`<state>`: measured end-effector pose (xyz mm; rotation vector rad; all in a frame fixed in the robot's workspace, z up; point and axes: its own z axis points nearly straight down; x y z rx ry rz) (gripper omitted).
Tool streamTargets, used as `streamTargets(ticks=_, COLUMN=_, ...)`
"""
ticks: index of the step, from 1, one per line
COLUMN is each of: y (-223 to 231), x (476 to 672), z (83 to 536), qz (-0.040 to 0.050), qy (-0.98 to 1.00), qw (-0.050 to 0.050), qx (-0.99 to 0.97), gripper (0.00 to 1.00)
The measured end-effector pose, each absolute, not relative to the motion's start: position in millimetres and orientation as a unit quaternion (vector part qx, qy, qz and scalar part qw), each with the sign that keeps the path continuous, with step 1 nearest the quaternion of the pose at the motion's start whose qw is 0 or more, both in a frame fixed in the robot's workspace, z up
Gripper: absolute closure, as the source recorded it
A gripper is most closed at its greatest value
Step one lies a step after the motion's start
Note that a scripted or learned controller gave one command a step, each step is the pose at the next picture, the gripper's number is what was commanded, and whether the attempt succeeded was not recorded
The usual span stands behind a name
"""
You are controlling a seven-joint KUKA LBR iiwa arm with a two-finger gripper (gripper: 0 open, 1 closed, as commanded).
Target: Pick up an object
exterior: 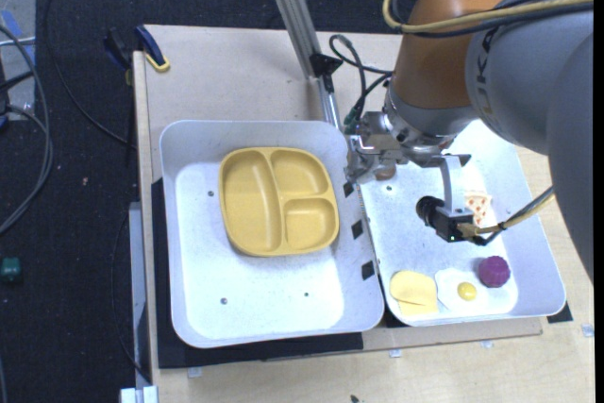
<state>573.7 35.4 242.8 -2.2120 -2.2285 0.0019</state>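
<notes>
While the yellow divided plate (279, 201) hogs the left bin (189, 297), the gripper (370, 167) hangs over the right bin's (538, 283) left edge, can't tell its state. Cheese slice (413, 289), fried egg (465, 290) and purple ball (494, 272) crowd the near rim.

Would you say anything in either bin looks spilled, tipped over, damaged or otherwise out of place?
Nothing stands out. The yellow divided plate lies flat and upright in the left bin. In the right bin, the purple piece, fried egg and yellow slice sit apart along the near edge.
</notes>
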Motion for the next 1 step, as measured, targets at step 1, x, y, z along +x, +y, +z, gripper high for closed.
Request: streamTargets(ticks=1, y=93.4, x=580.7, z=246.9, qz=-0.0010, qy=-0.710, qw=-0.001, qx=-0.704, gripper=1.00)
